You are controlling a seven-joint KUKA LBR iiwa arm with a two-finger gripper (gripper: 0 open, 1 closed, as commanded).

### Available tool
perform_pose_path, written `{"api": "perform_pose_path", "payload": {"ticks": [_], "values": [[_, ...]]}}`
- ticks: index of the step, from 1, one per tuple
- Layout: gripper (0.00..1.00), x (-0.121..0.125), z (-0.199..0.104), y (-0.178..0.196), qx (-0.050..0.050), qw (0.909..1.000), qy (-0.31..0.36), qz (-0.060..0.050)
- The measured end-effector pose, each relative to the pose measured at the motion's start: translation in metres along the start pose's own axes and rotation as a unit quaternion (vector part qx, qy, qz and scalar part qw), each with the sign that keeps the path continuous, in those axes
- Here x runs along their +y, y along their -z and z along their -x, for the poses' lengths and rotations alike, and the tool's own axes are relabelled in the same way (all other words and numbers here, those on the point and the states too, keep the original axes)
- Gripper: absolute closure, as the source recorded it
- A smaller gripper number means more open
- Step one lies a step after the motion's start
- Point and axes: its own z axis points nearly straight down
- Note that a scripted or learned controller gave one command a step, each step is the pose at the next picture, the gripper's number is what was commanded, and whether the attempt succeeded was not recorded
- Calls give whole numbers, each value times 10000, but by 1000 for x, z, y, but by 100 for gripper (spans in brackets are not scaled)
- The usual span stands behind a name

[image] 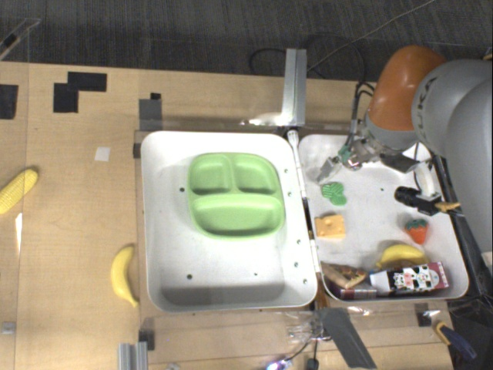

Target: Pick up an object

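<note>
Approach step: gripper (333, 167) low in right bin (370, 199), finger state indiscernible, just above green toy (333, 193); next move needs 1 short descent onto it.

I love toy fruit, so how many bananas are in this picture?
2: one banana lies on the bench left of the left bin; another banana lies in the right bin.
</note>
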Motion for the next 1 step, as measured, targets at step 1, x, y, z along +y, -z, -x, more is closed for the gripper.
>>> {"api": "perform_pose_path", "payload": {"ticks": [1], "values": [[0,-50,-16,2,2,9996,-270,7]]}}
